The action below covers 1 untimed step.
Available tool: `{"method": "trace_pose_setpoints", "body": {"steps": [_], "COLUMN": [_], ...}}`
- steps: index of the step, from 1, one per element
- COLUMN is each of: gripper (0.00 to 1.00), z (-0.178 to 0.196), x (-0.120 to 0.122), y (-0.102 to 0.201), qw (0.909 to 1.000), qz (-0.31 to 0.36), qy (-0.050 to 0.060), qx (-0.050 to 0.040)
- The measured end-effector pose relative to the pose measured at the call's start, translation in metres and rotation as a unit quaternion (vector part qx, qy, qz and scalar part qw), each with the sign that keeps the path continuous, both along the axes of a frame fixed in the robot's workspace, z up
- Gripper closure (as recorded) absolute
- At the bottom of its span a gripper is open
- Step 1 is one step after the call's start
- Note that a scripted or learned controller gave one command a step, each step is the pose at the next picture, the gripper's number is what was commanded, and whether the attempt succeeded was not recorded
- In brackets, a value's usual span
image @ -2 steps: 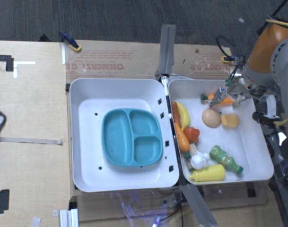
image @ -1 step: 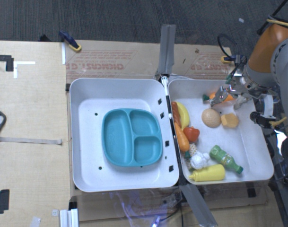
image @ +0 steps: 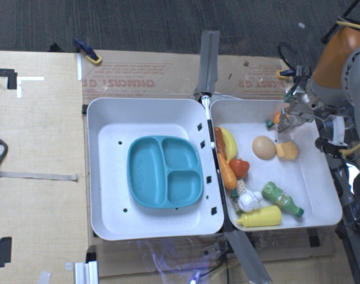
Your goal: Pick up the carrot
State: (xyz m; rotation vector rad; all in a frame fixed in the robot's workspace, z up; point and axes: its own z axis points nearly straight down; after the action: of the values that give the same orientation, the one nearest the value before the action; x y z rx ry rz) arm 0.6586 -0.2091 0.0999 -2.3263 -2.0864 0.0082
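The gripper is seen over the far right part of the right bin, its fingers pointed down at the bin floor. Whether the jaws are wide or narrow cannot be told, since the fingertips are small and blurred against the wrist hardware; nothing is seen held between them. A small orange and teal item lies just beside the tips, and its nature cannot be made out.

All other places are given relative to the gripper. Just below it, toward the camera, a tan egg and a piece of bread are found touching each other. The carrot is placed well apart from the gripper, across the bin, lying lengthwise against the wall shared with the left bin. It is crowded there: a banana is pressed beside it and a red tomato-like piece touches its side, so a clean grasp is judged to be awkward. Farther still, at the near edge, a green bottle, a yellow corn-like piece and a white item are clustered. A teal divided plate is set in the left bin.

The pick is judged not yet begun.
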Motion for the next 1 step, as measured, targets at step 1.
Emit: {"method": "trace_pose_setpoints", "body": {"steps": [1], "gripper": [1.0], "z": [0.0628], "x": [-0.0475], "y": [0.0489], "qw": [0.994], "qz": [-0.109], "qy": [-0.006], "qx": [-0.0053]}}
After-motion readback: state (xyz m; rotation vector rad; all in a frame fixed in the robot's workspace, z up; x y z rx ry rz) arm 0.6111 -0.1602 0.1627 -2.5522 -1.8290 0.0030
